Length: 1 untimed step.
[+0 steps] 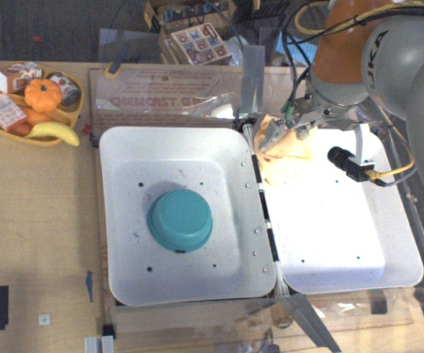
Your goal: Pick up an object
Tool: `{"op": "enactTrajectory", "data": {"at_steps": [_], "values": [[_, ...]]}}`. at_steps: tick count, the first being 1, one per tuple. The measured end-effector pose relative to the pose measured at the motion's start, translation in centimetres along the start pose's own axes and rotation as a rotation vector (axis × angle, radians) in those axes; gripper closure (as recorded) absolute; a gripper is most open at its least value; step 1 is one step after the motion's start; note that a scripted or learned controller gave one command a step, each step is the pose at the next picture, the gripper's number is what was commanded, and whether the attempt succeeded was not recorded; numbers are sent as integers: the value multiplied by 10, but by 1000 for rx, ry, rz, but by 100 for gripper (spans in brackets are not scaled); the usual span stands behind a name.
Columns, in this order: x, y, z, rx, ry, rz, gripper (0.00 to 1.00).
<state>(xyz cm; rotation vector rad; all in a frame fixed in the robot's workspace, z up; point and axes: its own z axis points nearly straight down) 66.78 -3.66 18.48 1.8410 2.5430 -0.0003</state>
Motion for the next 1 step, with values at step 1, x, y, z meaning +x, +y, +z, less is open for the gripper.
{"op": "enactTrajectory", "data": {"at_steps": [1], "values": [[-16,-6,1,1,0,-11,0]]}}
